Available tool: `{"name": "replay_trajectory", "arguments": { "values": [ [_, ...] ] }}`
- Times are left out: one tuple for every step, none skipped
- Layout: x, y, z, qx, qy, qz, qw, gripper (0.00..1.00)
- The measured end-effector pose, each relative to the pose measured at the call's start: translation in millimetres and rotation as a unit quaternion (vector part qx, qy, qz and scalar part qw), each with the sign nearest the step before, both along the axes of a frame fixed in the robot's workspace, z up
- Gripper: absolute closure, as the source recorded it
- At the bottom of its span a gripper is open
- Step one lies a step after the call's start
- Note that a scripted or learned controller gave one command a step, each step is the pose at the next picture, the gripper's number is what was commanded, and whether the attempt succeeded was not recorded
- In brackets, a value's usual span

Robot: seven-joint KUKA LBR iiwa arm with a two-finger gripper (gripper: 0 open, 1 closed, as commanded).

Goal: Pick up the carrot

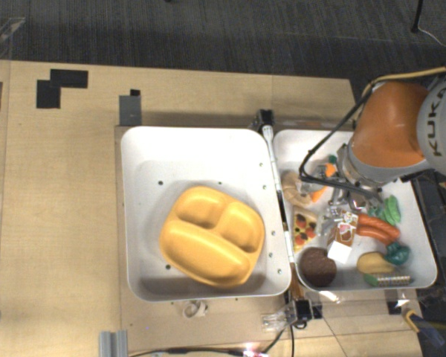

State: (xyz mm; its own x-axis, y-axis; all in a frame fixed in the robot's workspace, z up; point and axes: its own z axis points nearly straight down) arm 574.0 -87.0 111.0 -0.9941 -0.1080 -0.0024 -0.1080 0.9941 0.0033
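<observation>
Far left, on the tan bench (52,222): a black stepped mark (59,86). Next, left bin (137,199), holding one big yellow loaf (212,235), lobed on top, lying a little toward the near right corner.

Past the divider, right bin (428,274), crowded. At its left side, a tan piece (293,184) with a small orange bit (317,193) just beside; below these a flat slice with dark and orange spots (305,229); nearer still, a brown ball (318,266) against the front wall.

Mid-bin: gripper (342,220), hanging low among the toys under the arm's orange band (386,125), a white tag (340,253) just below. Width of its opening: cannot tell, too cluttered and blurred. Nothing seen gripped.

Right of the gripper: carrot (376,229), orange-red, lying flat and slanting across the bin floor, green top (391,210) at its far right end, near end close beside the gripper; touching or not, unclear. Below the carrot, a potato (375,262); right of that, a teal piece (398,254).
</observation>
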Motion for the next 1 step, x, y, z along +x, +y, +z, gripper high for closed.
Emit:
{"name": "replay_trajectory", "arguments": {
  "values": [
    [58.1,-16.1,-12.7,-0.0014,-0.005,-0.031,0.9995,0.00]
  ]
}}
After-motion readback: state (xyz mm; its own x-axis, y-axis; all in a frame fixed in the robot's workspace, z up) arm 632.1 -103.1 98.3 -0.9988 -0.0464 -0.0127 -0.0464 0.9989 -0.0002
